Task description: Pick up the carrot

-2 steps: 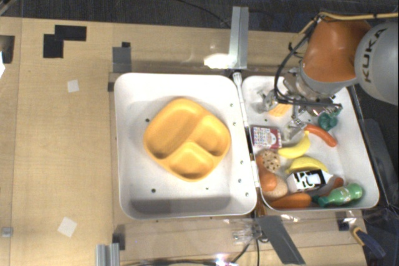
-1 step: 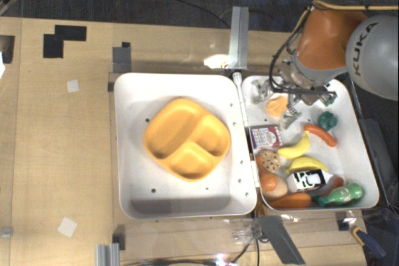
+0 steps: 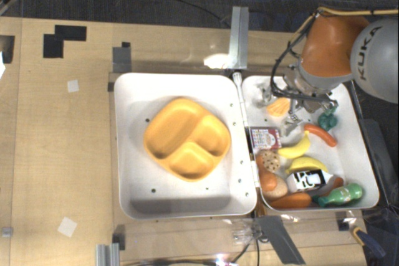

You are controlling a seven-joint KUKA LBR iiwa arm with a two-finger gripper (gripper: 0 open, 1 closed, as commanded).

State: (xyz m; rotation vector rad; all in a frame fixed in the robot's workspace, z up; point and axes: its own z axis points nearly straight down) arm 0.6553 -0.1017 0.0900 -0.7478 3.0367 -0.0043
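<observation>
The right bin (image 3: 368, 152) holds a crowded group of toy foods. The carrot (image 3: 320, 134), orange-red and slanted, lies in the bin's upper right part, just right of the banana (image 3: 297, 147). A green item (image 3: 328, 119) sits just above the carrot's upper end. An orange wedge-shaped piece (image 3: 278, 107) lies near the bin's upper left. A small printed packet (image 3: 262, 136) rests against the left wall, with a cookie (image 3: 269, 161) below it. Along the lower edge lie a black-and-white labelled item (image 3: 307, 179), an orange-red sausage-shaped piece (image 3: 290, 200) and a green bottle (image 3: 341, 194).

The left bin (image 3: 131, 184) contains a yellow divided plate (image 3: 186, 137).

The arm (image 3: 349, 50) enters from the right, orange band uppermost. The gripper (image 3: 293, 114) points down between the orange wedge and the carrot's upper end. Finger spread: cannot tell; nothing is visibly held.

Open floor remains along the right bin's right wall, beside the carrot.
</observation>
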